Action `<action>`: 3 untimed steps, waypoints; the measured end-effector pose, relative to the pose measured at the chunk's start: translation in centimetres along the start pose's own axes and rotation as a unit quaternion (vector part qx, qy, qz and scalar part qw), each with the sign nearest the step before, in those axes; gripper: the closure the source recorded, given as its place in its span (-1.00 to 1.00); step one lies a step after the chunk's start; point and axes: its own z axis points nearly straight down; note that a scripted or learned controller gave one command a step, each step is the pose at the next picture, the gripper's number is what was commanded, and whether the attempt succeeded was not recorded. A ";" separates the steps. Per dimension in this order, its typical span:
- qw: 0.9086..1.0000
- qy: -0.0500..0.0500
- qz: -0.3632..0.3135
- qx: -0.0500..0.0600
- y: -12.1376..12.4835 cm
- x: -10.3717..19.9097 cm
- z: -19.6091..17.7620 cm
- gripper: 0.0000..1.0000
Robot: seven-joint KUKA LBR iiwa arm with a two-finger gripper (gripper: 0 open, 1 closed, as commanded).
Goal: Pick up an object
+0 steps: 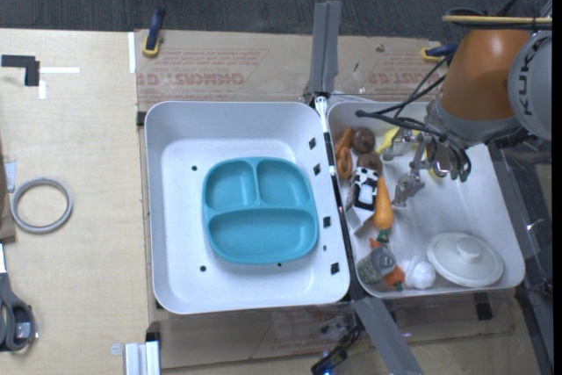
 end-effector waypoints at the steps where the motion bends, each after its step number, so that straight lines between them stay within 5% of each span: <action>1: 1.000 -0.001 0.017 0.005 2.8 6.7 -0.2 -1.00; 2: 1.000 0.005 0.006 0.006 3.2 -1.0 0.1 -1.00; 3: 1.000 0.002 -0.027 0.001 1.9 7.6 0.0 -1.00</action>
